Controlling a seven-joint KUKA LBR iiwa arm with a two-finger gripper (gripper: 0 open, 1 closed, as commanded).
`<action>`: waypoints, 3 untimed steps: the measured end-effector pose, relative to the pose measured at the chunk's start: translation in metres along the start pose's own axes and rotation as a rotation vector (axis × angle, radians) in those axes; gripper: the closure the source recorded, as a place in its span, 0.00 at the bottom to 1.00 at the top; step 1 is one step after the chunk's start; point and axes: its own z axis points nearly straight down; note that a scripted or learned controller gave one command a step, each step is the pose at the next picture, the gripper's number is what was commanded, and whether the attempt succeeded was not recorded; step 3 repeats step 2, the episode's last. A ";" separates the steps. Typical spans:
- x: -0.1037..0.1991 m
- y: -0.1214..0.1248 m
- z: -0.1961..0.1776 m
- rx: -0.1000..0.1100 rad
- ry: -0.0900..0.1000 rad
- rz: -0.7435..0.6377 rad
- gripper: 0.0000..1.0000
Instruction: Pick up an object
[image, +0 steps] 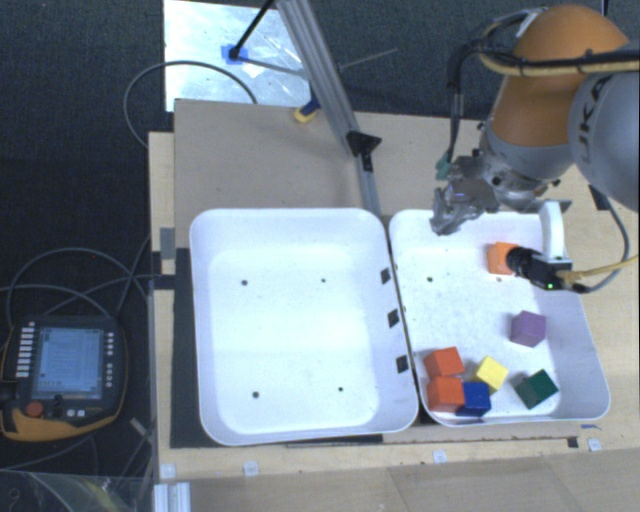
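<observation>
The gripper (452, 215) hangs over the far left corner of the right bin (585, 330), just inside its far rim and close to the wall it shares with the left bin (290, 225); whether it is spread or pressed together cannot be told from this slant, and no block shows in it. Taking the right bin as landmark: its middle and near-left floor below the gripper lie bare and white, giving open room there, while the blocks crowd its near rim and right side. Six blocks rest in it. One orange block (500, 258) sits toward the far right, touching a black fitting on the arm's cable. One purple block (528, 328) lies alone at the right, apart from the rest. Along the near rim sit two more orange blocks (445, 377) stacked close together, one blue block (477, 397) touching them, one yellow block (491, 372) just beside, and one green block (537, 388) nearest the right corner. A handheld pendant (60, 375) lies well to the left of both bins.
</observation>
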 end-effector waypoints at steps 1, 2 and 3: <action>0.054 0.000 0.020 0.002 0.000 0.000 1.00; 0.114 0.004 0.032 0.000 0.000 0.000 1.00; 0.114 0.004 0.032 0.000 0.000 0.000 1.00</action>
